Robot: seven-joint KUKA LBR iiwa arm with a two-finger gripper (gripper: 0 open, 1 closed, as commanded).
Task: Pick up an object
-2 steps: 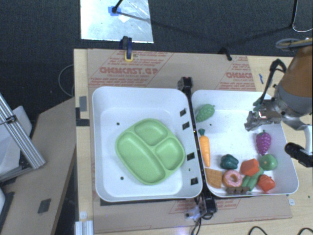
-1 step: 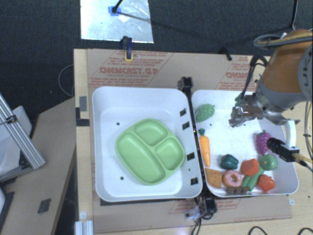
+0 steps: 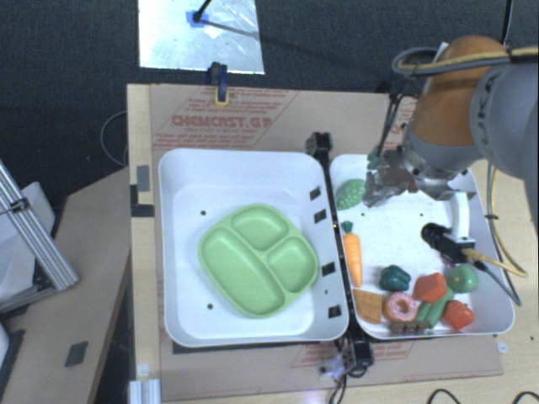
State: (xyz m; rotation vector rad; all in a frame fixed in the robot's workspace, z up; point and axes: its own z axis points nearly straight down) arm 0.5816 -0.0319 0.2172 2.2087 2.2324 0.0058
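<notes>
Two white bins on the desk (image 3: 143, 141). Left bin (image 3: 181, 183) holds a green divided plate (image 3: 257, 259) at its centre, with bare floor along every wall. Right bin (image 3: 497, 310): toys crowd the near wall, namely carrot (image 3: 352, 257), cracker (image 3: 366, 303), donut (image 3: 399, 307), green pepper (image 3: 394, 276) and red pieces (image 3: 431, 286); the middle floor is open. End effector (image 3: 376, 194) hangs low at the far-left corner, just beside a green leafy toy (image 3: 350, 194) lying against the dividing wall. Whether it is clenched or released cannot be told.
</notes>
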